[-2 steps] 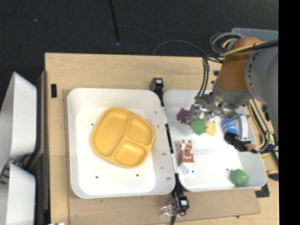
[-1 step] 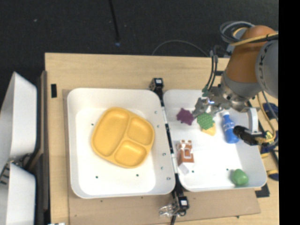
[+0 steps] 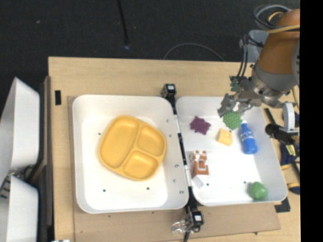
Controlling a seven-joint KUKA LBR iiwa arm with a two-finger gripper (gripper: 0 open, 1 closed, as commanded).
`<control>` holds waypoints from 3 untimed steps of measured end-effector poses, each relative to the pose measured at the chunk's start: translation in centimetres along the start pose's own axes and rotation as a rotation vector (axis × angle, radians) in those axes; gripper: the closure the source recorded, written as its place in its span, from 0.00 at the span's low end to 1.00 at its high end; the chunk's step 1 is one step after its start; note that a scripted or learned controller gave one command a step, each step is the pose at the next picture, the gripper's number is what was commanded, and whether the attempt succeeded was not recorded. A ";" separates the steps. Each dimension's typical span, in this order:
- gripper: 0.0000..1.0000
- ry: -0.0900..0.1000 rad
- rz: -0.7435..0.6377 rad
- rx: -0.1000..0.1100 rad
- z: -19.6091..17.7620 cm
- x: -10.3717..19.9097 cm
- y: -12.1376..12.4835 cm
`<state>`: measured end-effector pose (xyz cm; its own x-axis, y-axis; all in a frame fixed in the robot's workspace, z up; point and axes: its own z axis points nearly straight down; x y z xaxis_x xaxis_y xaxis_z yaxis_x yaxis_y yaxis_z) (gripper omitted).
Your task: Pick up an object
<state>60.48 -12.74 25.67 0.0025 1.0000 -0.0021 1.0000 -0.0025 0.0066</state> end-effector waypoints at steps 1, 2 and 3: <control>1.00 0.003 -0.009 0.006 0.9 5.6 -1.4; 1.00 0.004 -0.009 0.006 0.0 10.3 -3.7; 1.00 0.003 -0.009 0.008 1.4 15.6 -6.1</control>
